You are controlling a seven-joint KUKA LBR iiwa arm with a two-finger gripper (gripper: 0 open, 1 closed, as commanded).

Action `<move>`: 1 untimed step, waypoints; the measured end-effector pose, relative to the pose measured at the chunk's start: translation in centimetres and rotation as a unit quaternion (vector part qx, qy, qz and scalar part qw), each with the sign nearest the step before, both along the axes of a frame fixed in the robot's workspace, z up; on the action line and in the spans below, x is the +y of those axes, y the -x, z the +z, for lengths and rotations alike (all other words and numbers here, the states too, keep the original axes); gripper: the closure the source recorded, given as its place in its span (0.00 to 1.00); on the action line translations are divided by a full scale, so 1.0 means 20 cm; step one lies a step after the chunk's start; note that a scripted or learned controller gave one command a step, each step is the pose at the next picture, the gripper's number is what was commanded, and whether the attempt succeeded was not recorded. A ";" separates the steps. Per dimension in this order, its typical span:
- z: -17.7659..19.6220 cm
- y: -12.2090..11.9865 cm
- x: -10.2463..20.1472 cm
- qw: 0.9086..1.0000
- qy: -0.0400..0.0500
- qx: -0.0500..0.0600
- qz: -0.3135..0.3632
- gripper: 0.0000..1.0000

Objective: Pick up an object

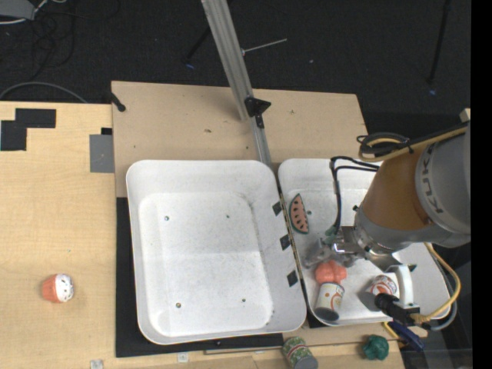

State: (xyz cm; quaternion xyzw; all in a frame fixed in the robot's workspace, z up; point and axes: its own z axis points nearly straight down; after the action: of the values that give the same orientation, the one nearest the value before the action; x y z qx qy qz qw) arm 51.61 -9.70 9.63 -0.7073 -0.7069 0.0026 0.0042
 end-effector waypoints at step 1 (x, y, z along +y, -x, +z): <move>0.06 -0.01 -0.01 1.000 0.001 -0.002 -0.003 1.00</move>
State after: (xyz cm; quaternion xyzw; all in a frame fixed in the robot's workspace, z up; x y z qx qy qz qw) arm 51.71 -9.96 10.91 -0.7097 -0.7045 0.0012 0.0021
